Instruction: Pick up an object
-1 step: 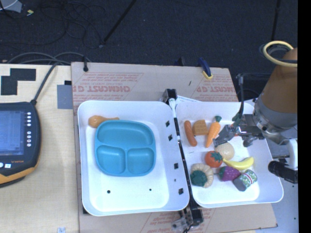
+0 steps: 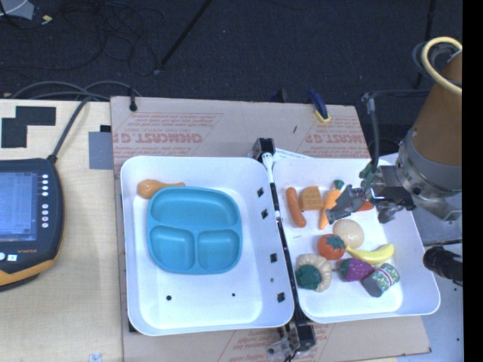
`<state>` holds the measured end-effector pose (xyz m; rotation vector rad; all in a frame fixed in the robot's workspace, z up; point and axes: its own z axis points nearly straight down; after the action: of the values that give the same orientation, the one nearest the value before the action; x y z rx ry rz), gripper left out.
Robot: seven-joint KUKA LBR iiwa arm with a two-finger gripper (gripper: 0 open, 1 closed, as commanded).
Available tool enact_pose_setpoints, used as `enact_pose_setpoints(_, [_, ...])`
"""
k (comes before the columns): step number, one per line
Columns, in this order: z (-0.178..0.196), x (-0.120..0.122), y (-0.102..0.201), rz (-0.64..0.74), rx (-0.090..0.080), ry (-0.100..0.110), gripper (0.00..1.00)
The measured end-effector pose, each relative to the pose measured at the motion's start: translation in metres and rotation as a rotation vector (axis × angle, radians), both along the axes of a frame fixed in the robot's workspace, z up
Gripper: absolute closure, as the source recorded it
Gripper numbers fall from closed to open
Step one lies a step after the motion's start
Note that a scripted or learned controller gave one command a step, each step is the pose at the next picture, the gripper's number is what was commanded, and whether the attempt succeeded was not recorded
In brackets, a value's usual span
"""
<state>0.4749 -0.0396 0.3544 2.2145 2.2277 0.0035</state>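
The gripper hangs low over the carrot; its grasp I cannot tell; better centre squarely before lifting.

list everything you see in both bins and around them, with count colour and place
bins: 2, white, side by side on cardboard
divided plate: 1, blue, left bin
drumstick-like toy: 1, orange-brown, left bin, above plate
sausage: 1, red-orange, right bin
bread slice: 1, tan, right bin
carrot: 1, orange
tomato: 1, red
banana: 1, yellow
grapes: 1, purple
can: 1, right bin's lower right
pendant: 1, left bench
end effector: 1, dark, over right bin
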Motion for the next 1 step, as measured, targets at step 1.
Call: enact_pose_setpoints(1, [-0.1341, -0.0006, 0.0139, -0.005, 0.001, 0.014, 0.00])
